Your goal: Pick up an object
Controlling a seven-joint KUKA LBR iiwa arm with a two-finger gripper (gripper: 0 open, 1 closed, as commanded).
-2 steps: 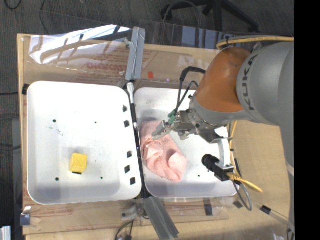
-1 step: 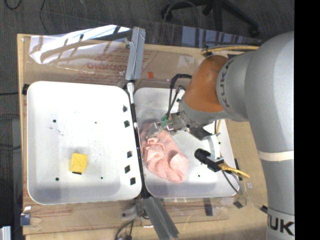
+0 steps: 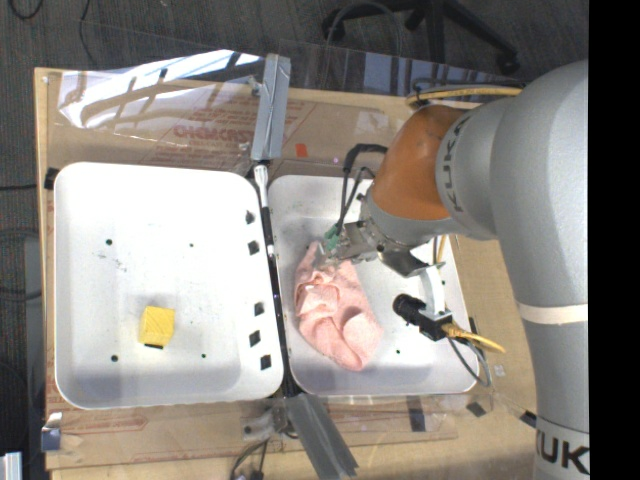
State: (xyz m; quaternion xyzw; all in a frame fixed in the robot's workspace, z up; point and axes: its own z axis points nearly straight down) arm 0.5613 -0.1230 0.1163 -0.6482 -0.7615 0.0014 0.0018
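Two shallow white bins sit side by side on a brown tabletop (image 3: 340, 98), which stands on a dark grey carpeted floor (image 3: 150, 8). At the top of the view the legs of an office chair base (image 3: 430, 13) spread over the carpet, and loose cables curl in the upper left corner. A clear plastic sheet (image 3: 150, 93) with faint red lettering lies across the far left part of the tabletop and catches a bright reflection. A grey metal rail (image 3: 270, 108) runs from the far edge down to the seam between the bins.

The left bin (image 3: 150, 198) holds one small yellow block (image 3: 157, 326), lying flat near its front left corner, well apart from every wall. A few dark specks dot the bin's floor. Small black tabs line the seam it shares with its neighbour.

The right bin (image 3: 300, 203) holds a crumpled pink cloth (image 3: 338, 313), bunched in a long heap that runs from the middle of the bin toward its front, close to the left wall.

The grey arm (image 3: 530, 168) comes in from the right and bends down over the right bin, its orange band (image 3: 420, 173) above the bin's far right part. The tool (image 3: 343, 245) is lowered at the far end of the pink cloth, touching or just over its upper folds. Whether the tool is open, closed, or gripping the cloth cannot be told from this angle, since the wrist hides its tip.
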